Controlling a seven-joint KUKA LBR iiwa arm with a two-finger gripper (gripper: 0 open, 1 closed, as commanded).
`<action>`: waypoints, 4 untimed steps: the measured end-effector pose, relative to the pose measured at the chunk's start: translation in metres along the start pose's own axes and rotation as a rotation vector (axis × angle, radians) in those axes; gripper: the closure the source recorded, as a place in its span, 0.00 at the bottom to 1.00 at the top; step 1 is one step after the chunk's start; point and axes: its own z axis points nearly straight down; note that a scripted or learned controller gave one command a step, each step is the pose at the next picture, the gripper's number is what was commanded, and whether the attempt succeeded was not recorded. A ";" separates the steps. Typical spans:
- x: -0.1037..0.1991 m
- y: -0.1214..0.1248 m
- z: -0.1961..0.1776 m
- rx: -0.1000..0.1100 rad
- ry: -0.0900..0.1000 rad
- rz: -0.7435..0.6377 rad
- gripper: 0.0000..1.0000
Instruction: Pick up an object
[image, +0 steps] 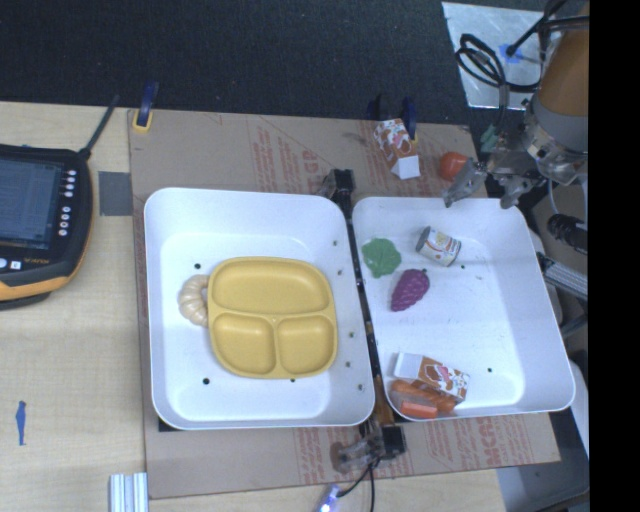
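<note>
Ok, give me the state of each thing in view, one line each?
Tool: open, holding nothing, above the right bin's far edge.
Can: on its side, right bin.
Grapes: lying loose, right bin.
Green piece: lying by the right bin's left wall.
Packet: flat, near corner of right bin.
Yellow tray: upright, left bin.
Tomato: outside the bins, on cardboard.

Two bins, seven small items.
You have one yellow tray (272, 315), one roll (191, 298), one grape bunch (408, 289), one can (439, 246), one green piece (381, 256), one packet (430, 384).
</note>
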 end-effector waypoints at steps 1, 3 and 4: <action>0.026 -0.014 0.103 0.002 0.000 -0.001 0.00; 0.030 0.003 0.088 0.001 0.000 0.000 0.00; 0.002 -0.046 0.090 0.001 -0.001 0.000 0.00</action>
